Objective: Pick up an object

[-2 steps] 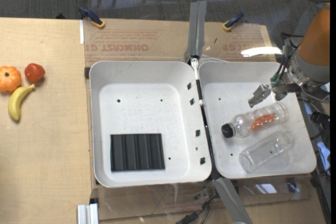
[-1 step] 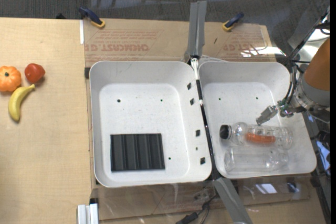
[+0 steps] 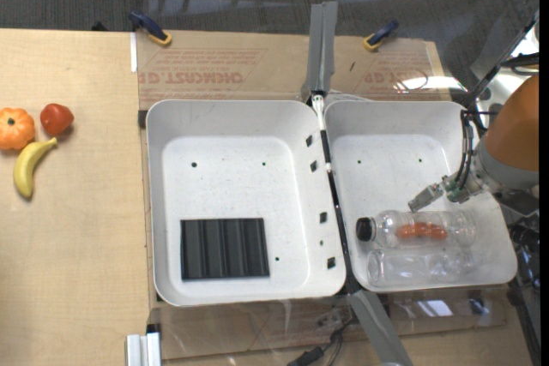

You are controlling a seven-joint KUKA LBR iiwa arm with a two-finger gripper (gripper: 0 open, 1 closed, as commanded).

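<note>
Camera view: two white bins sat side by side on the bench. The left bin [image 3: 163, 184] carried a black ribbed block [image 3: 225, 249] near its front edge, toward the front left corner. The right bin [image 3: 386, 129] carried two clear plastic bottles along its front edge. The bottle with the black cap [image 3: 416, 230] lay on its side, cap toward the bin's left wall, with something orange showing inside it. The second clear bottle [image 3: 420, 264] lay just beside it, nearer the front rim, and the two appeared to touch.

The gripper [image 3: 437, 195] hung over the right half of the right bin, reaching in from the right wall, with the arm's orange band [image 3: 520, 129] above that wall. Its tip stood just behind the capped bottle, close above the bottle's upper side; no object sat between the fingers. Whether the fingers were spread or pressed together could not be told.

On the bench's left edge lay an orange [image 3: 15, 129], a red tomato [image 3: 57, 118] and a banana [image 3: 30, 166], clustered together, well apart from both bins.
</note>
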